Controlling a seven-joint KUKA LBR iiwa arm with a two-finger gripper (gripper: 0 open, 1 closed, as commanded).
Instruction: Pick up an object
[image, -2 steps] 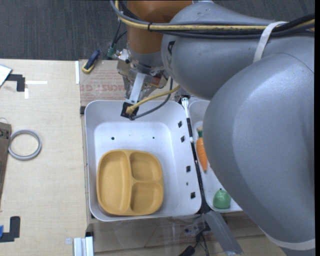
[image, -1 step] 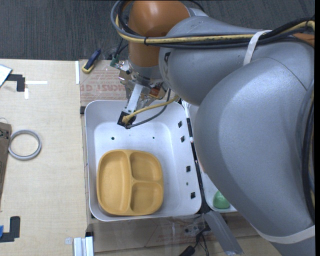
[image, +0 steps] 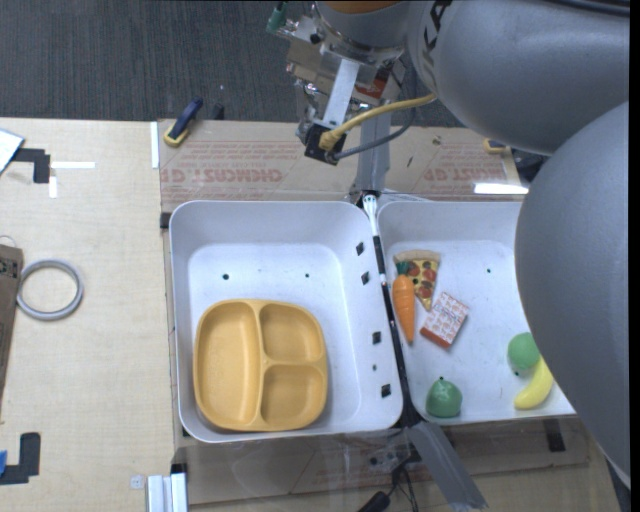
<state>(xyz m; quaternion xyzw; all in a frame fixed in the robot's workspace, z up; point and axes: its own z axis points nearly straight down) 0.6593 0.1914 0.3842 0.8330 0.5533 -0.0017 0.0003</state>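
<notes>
Our claw (image: 322, 70) hangs above the far edge of the bins, well clear of everything, and we cannot tell how far open it is. The small things for picking lie in the right bin (image: 480, 290). The carrot (image: 403, 305) hugs the dividing wall, likely awkward to reach, while the packet (image: 444, 320) sits freer. The left bin (image: 270, 250) carries a yellow plate (image: 262, 363).

Smooth grey arm (image: 580, 250), orange band (image: 362, 6) at wrist, bare metal fittings (image: 318, 62)
</notes>
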